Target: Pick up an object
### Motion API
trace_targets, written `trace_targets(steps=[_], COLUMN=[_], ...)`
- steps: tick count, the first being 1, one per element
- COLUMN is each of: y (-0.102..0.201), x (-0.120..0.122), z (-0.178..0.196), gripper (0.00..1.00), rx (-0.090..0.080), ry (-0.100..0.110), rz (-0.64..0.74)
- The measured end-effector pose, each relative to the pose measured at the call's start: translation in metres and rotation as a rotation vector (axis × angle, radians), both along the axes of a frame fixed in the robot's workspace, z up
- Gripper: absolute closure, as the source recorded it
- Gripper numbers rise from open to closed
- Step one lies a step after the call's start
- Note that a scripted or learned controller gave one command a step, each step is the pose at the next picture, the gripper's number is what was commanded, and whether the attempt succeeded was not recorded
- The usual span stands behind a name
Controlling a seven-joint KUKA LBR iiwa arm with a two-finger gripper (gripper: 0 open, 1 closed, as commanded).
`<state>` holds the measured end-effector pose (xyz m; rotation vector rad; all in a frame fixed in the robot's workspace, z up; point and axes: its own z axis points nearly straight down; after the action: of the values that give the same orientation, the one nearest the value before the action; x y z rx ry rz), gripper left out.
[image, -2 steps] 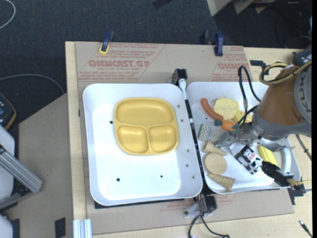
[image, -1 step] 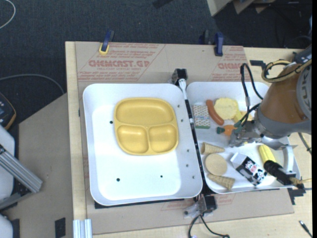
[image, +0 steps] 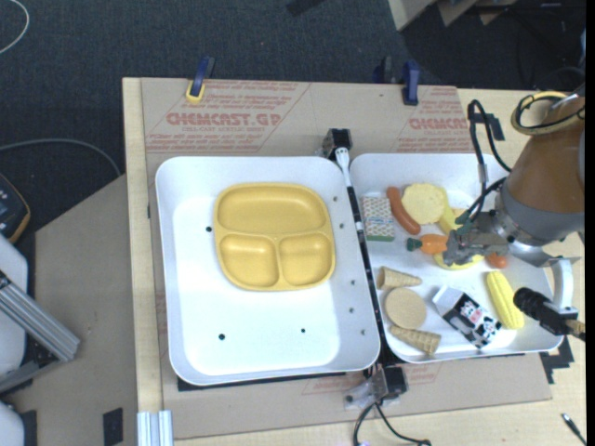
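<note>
The surface under me is a brown board printed in red; I can read "CHEMCAST G.P" along its far edge, with a partly readable repeat of it further right. On it sit two shallow white bins side by side. The left bin carries a yellow divided plate, one long compartment across the far side and two smaller ones on the near side. The right bin is where my arm comes down, orange band over grey, reaching in from the right.

In the right bin lie the toy foods. A round yellow piece sits at the far side with a red sausage just to its left, touching or nearly so. Left of that is a small pale packet with a dotted pattern; whatever is printed on it is too small for me to read. A corn cob lies near the right wall. A tan round cookie sits near the bin's near-left side, between two cones: one cone beyond it, the other cone in front. A small black and white box lies between the cookie and the corn; its markings are not legible.

My fingers are low among the items in the middle of the bin, just beside a small carrot and a bit of yellow beneath me. How wide they stand I cannot tell.
</note>
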<state>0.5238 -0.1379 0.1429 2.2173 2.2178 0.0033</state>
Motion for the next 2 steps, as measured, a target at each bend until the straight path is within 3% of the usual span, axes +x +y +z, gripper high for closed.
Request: trace_targets(steps=[1, 2], y=[0.002, 0.002], x=[-0.008, -0.007], z=[0.057, 0.084], gripper=[1.00, 1.00], rx=[0.000, 0.000], ry=[-0.002, 0.000], rz=[0.001, 0.001])
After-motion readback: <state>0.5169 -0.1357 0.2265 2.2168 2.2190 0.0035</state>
